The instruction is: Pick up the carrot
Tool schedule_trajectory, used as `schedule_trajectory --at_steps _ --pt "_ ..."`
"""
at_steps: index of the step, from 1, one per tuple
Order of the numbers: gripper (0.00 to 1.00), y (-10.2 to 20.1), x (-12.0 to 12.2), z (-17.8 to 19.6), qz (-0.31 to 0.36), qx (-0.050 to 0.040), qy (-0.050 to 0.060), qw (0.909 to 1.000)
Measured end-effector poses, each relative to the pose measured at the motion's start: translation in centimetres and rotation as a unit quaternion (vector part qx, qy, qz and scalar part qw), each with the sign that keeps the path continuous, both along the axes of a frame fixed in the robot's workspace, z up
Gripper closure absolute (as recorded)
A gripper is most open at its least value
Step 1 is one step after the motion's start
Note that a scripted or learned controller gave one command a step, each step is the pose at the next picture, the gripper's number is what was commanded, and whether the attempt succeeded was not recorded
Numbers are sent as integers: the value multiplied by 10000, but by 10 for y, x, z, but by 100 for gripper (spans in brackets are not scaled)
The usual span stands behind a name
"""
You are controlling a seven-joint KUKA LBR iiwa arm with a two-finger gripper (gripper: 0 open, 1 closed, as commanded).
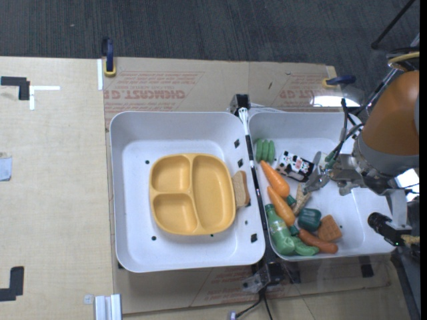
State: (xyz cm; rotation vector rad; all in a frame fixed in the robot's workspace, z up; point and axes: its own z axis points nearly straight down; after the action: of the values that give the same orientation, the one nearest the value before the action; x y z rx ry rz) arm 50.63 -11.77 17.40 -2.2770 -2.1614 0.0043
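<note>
Cardboard-covered bench, two white bins side by side, toy food heaped in the right bin (347,242) beside the arm.

Nearest the camera, along the right bin's front wall, lie a green vegetable piece (288,243), a third, darker carrot-like piece (319,243) and a brown wedge (329,229); further in, two orange carrots lie end to end by the left wall, the upper carrot (274,178) touching the lower carrot (281,205); green pods (265,151) and a black-and-white piece (294,165) sit behind; the gripper (312,182) hangs just right of the carrots, its fingers looking slightly spread with nothing between them; the left bin (127,199) holds a yellow divided plate (192,193). Each carrot is probably light, rigid plastic, smooth and tapered, so liable to slip; the thick middle, gripped across its width, seems the safest hold; crowding neighbours leave little finger room.
</note>
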Motion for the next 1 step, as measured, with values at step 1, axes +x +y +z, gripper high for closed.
schedule_trajectory --at_steps 1 --pt "0 15 -5 -83 -849 0 -2 9964"
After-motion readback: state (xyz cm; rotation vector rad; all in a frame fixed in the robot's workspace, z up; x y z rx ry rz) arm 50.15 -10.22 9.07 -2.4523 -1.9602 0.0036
